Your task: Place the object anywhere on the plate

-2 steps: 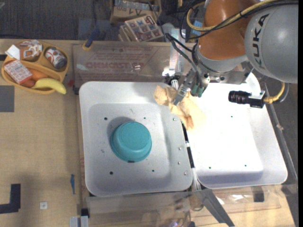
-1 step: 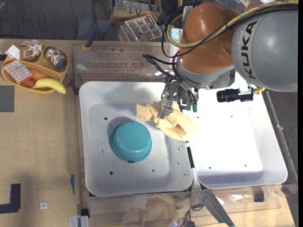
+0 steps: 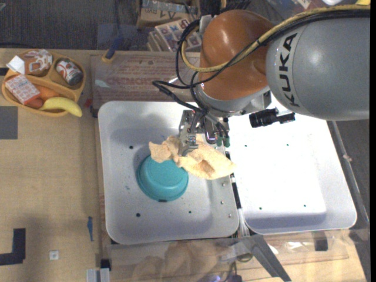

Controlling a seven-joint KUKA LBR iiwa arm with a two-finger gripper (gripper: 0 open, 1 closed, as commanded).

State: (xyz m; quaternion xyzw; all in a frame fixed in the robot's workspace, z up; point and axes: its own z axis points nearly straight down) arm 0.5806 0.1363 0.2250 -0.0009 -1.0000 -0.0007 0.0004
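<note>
Tan cloth [image 3: 200,160] pinched shut in our hand [image 3: 189,143], draped beside the teal plate [image 3: 163,180] for placing, we judge

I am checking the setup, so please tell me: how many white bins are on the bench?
2. The left bin holds the teal plate and tan cloth; the right bin lies beside it.

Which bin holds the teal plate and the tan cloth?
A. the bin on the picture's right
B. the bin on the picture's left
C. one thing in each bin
B: the teal plate and the tan cloth both lie in the left bin, the cloth overlapping the plate's upper right edge, with the gripper directly over the cloth.
</note>
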